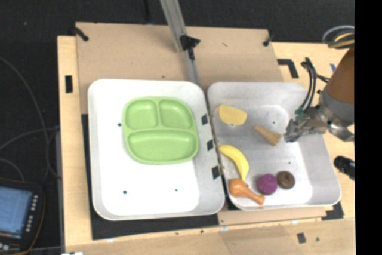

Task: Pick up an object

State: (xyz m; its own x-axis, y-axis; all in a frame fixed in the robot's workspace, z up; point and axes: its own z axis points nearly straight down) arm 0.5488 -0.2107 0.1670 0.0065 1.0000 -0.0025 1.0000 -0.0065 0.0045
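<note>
Camera view shows one wooden bench (71, 128) carrying two shallow white bins side by side. One grey metal pole (170, 6) slants up from the bench's far edge, above where the bins meet.

One left bin (149, 197) holds a single item: a green divided plate (160, 130) with three compartments, lying flat in the bin's far half. Nothing lies in its compartments.

One right bin (319, 179) holds six small pieces. Along its left side lie one pale yellow wedge-shaped piece (232, 115) toward the far end, one yellow banana (235, 160) in the middle, and one orange pear-shaped piece (244, 190) at the near edge, its narrow end pointing right. Just right of that sits one purple round piece (267, 183), and beside it one small brown ring-shaped piece (286, 180), the two close together. One tan cork-like stick (267, 134) lies tilted near the bin's middle.

One arm (340, 89) reaches in from the right. Its gripper (293, 132) is low over the right bin, just right of the tan stick. Whether its fingers are apart or together cannot be told, and nothing can be seen between them.
</note>
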